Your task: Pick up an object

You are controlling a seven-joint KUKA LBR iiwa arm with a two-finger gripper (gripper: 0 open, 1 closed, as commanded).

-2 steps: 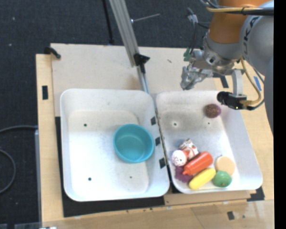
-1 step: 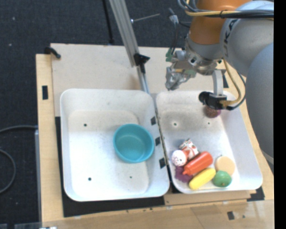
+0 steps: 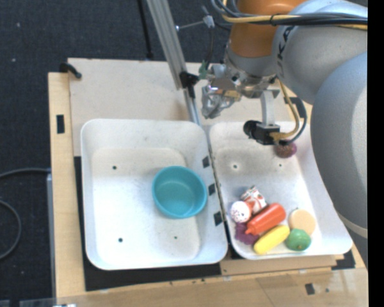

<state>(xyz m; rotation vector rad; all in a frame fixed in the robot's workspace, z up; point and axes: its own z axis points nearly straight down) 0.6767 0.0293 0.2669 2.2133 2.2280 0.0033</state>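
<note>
End effector point(image 3: 216, 104): hangs above the far rims where the two bins meet; open or closed state cannot be told, detail too blurred.
Arm point(image 3: 320, 56): grey, orange band above the wrist; cut off at the top and right edges.
Counter point(image 3: 125, 88): pale board; dark floor beyond.
Right bin point(image 3: 320, 200): toys clustered in the near corner: red sausage point(image 3: 266, 217), yellow piece point(image 3: 271, 240), green ball point(image 3: 298, 240), orange disc point(image 3: 303, 220), white figure point(image 3: 241, 211).
Purple object point(image 3: 285, 149): at the right bin's far right wall, partly hidden by a black fitting.
Left bin point(image 3: 99, 190): holds a teal bowl point(image 3: 179, 192), upright.
Metal post point(image 3: 169, 40): slants up behind the bins.
</note>
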